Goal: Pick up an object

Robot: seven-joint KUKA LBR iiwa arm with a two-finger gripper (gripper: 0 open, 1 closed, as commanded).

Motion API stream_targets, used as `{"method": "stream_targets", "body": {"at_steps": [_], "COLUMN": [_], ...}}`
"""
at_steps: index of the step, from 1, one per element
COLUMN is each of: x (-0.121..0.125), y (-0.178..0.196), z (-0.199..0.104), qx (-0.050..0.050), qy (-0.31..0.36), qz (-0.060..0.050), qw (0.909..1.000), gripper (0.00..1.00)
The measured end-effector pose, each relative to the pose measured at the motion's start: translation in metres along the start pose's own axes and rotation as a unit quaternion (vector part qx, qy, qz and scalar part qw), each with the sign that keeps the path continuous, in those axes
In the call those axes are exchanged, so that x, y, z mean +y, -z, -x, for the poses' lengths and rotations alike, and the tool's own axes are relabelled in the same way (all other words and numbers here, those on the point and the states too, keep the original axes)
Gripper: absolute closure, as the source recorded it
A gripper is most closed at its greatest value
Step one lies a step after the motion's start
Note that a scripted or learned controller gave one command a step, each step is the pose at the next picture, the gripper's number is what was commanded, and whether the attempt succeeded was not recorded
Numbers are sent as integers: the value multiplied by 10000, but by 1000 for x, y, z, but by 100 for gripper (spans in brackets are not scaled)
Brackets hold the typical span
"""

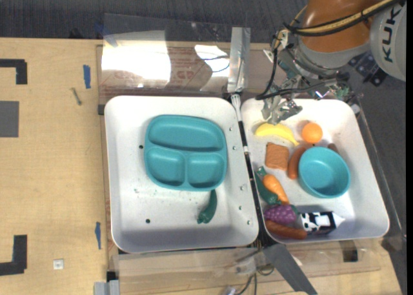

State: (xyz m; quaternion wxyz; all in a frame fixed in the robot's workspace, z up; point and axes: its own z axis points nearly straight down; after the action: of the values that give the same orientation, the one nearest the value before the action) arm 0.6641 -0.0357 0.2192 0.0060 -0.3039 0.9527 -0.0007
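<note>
My gripper [281, 108] hangs over the far left corner of the right bin [371, 187], just above a yellow banana [276, 133]. I see nothing held in it. An orange [312, 132] lies right of the banana. Below them are a brown toast slice [277, 156], a reddish-brown sausage [293, 163] and a teal bowl [323, 171]. A carrot [274, 186], purple grapes [281, 212] and a black-and-white toy [316, 221] lie toward the near edge.
The left bin [119, 158] holds a teal divided plate [186, 150] and a small dark green vegetable [208, 208]. A clear panel [168, 61] stands behind the bins. The wooden bench [45, 158] stretches to the left.
</note>
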Motion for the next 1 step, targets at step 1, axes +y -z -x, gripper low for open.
{"method": "stream_targets", "body": {"at_steps": [1], "x": [12], "y": [42], "z": [-88], "qx": [11], "qy": [362], "qz": [-14], "qw": [9993], "gripper": [100]}}
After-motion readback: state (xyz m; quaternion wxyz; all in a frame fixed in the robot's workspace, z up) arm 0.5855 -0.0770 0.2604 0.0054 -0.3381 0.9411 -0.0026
